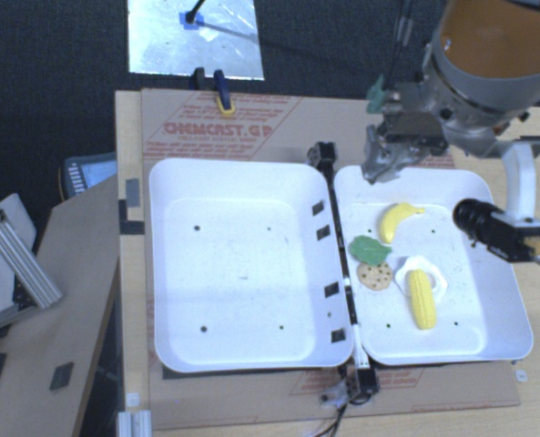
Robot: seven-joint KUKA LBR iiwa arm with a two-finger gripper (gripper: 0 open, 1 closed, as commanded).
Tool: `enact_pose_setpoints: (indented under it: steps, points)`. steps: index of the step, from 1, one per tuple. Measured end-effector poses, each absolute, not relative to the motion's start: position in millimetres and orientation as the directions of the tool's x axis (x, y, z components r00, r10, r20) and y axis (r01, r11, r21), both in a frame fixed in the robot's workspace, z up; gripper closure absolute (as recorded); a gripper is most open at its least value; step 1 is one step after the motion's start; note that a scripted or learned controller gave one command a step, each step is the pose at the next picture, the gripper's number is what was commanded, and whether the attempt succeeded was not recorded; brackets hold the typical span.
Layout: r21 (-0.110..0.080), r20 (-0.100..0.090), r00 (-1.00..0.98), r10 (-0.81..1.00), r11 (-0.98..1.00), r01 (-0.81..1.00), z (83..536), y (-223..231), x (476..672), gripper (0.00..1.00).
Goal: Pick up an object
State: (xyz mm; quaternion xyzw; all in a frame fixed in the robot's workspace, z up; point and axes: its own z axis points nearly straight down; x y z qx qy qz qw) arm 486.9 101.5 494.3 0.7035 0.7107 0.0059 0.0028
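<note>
1. The desk carried a cardboard sheet printed with red lettering, on which two shallow white bins sat side by side, joined along their inner edges by black clips.
2. The arm, grey with an orange band, entered from the upper right and hung over the far edge of the right bin.
3. The left bin occupied the centre of the view.
4. The right bin held all the small objects, grouped in its left half.
5. A reflective foil square lay beyond the desk, at the top of the view.
6. The tool pointed down at the far left corner of the right bin, above and just beyond the banana; whether its fingers were apart or together could not be told, and nothing was seen between them.
7. A corn cob lay lengthwise on a small white piece, nearest the viewer.
8. A yellow banana lay near the far end of the right bin.
9. A green leaf-shaped piece lay between the banana and the cookie.
10. A round brown cookie lay touching the leaf, just left of the corn cob.
</note>
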Motion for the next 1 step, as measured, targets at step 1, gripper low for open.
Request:
enact_pose_setpoints:
  steps: [1]
  points:
    - [0.0, -0.001, 0.004, 1.0, -0.004, 1.0, 451.7, 44.0, 486.7, 1.0]
